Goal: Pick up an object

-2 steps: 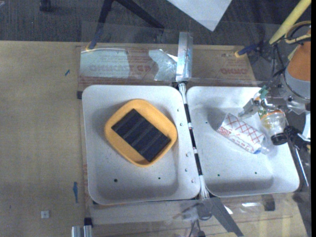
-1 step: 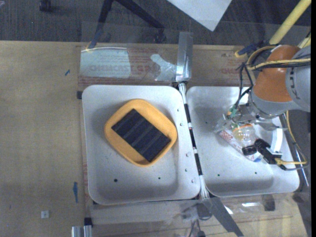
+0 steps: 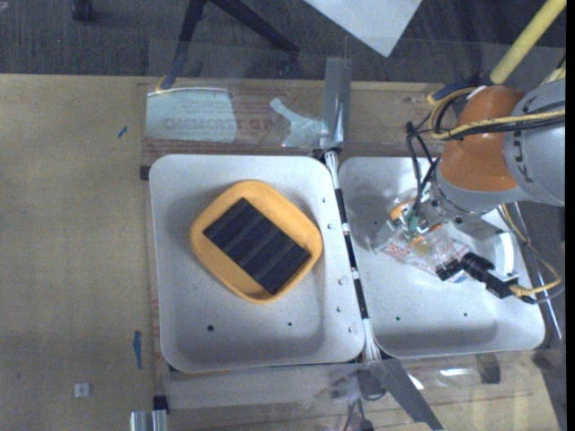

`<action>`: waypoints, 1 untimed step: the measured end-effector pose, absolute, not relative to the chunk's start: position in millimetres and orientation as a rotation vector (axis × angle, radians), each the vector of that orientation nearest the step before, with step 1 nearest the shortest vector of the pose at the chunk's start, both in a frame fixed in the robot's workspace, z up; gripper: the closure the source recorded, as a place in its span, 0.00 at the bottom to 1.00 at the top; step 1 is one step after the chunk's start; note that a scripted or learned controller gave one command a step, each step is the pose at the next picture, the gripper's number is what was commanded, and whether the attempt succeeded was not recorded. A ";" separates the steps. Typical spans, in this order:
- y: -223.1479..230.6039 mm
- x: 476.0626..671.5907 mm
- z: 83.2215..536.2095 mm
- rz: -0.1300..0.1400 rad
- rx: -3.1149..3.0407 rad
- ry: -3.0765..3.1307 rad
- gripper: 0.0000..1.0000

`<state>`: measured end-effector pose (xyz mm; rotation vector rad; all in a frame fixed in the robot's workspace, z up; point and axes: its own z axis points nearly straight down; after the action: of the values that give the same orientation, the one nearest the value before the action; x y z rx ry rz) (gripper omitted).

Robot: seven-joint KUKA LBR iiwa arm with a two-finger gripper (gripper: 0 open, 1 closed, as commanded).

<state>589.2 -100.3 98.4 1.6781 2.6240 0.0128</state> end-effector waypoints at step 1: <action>-100.1 589.3 98.2 0.013 1.678 2.624 0.00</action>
<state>589.3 -100.1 98.2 1.6779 2.6241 0.0134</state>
